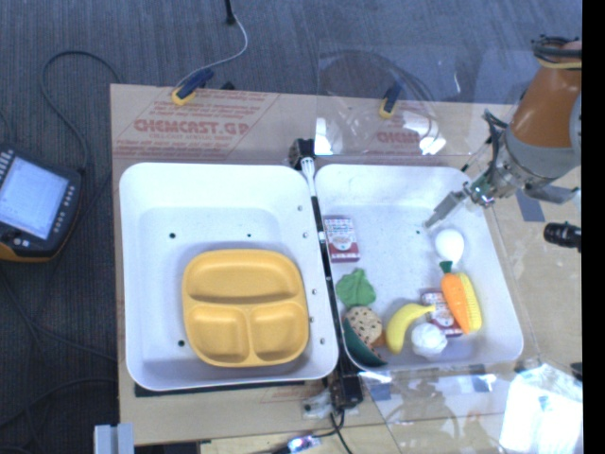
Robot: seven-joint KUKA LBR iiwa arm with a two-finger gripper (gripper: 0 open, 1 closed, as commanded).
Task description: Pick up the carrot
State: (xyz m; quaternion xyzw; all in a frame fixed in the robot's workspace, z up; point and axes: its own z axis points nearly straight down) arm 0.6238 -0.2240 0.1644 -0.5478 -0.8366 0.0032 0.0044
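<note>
Looking down at a slant on a brown bench [142, 140] bearing two shallow white bins side by side. Toward three o'clock, right bin [506, 301] holding the orange ridged toy carrot with a green top [461, 300], lying near the bin's right wall, at about four o'clock. Above it, toward two o'clock, grey arm with an orange band [546, 112] reaching in, slim pincer [442, 213] hanging over the bin's upper right, apart from the carrot. Pincer fingers too thin and blurred to judge; cannot tell how far open, and nothing seen between them.

Likely trouble: crowding. White egg-shaped toy [450, 245] just above the carrot's green top, at twelve o'clock from it; small red-and-white packet [441, 310] touching its left side; yellow toy banana [408, 320] and white round toy [427, 340] close by at eight o'clock. Descending slightly off could mean closing on the egg or packet instead, or nudging the carrot against the wall. Rounded ridged body probably prone to slipping.

Farther left: red carton [340, 237], green leafy toy [355, 288], brown cookie [363, 325]. Left bin [151, 197] holding a yellow divided tray [246, 305], well apart.
</note>
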